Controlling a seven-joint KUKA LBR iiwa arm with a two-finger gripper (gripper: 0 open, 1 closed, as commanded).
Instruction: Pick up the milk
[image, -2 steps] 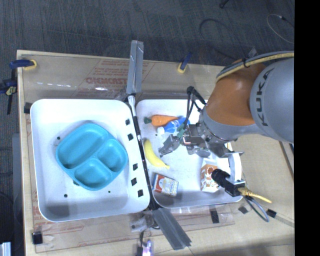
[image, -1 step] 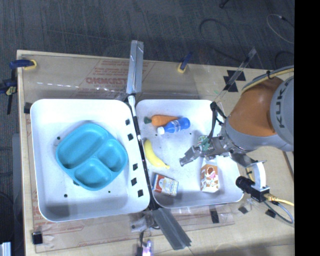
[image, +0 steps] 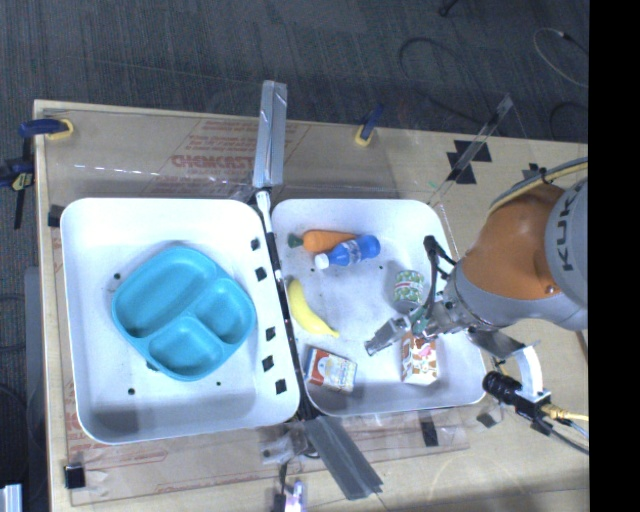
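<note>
The milk (image: 421, 362) is a small white carton with red print, standing near the front right corner of the right bin (image: 350, 215). My gripper (image: 408, 331) hangs just above the carton's top left edge, reaching in from the right. It looks open, with one grey finger (image: 383, 340) sticking out to the left and nothing between the fingers. The grey and orange arm (image: 510, 265) covers the bin's right rim.
In the right bin lie a carrot (image: 327, 240), a blue bottle (image: 349, 251), a banana (image: 308, 310), a green can (image: 408, 288) close behind the gripper, and a red and white carton (image: 331, 369). The left bin (image: 90, 400) holds a blue divided tray (image: 183, 311).
</note>
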